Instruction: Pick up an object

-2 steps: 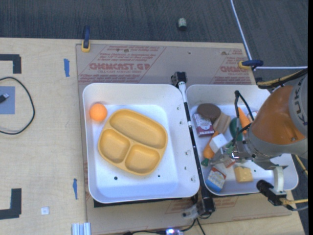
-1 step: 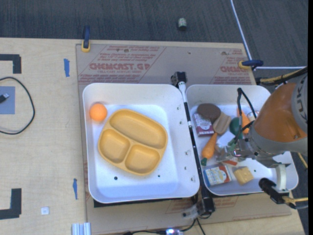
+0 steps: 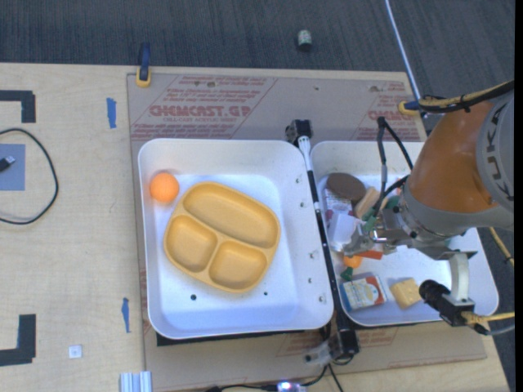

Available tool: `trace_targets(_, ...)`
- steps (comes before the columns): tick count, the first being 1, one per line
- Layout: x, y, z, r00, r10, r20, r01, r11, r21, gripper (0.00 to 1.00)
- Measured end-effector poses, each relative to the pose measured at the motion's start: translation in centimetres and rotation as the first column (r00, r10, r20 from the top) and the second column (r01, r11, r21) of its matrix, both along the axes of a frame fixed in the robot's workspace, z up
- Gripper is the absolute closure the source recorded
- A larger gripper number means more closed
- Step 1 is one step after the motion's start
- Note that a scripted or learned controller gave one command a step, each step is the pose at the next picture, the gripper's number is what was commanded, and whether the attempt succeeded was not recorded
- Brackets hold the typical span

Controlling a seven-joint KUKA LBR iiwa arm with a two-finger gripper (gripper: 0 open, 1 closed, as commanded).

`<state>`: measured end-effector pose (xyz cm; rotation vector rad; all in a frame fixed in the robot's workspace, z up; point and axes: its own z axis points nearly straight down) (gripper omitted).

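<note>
Camera view: jaws (image 3: 357, 247), state impossible to tell, just above orange piece (image 3: 353, 260) in right bin (image 3: 484, 278).

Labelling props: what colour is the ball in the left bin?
Orange; the ball shows clearly in the camera view.

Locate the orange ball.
The orange ball sits in the left bin's far left corner, just beyond the yellow divided tray, toward the camera view's upper left.

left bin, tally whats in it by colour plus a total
Orange: 1, the small ball in the far-left corner of the left bin.
Yellow: 1, the three-compartment tray lying flat in the middle.
Total: 2
</note>
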<state>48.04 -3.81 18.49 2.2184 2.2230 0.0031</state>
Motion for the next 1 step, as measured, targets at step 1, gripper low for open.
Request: trace_targets(1,-0.02,8.62,1.03,1.0,0.0,0.001,0.0,1.0,0.001,1.0)
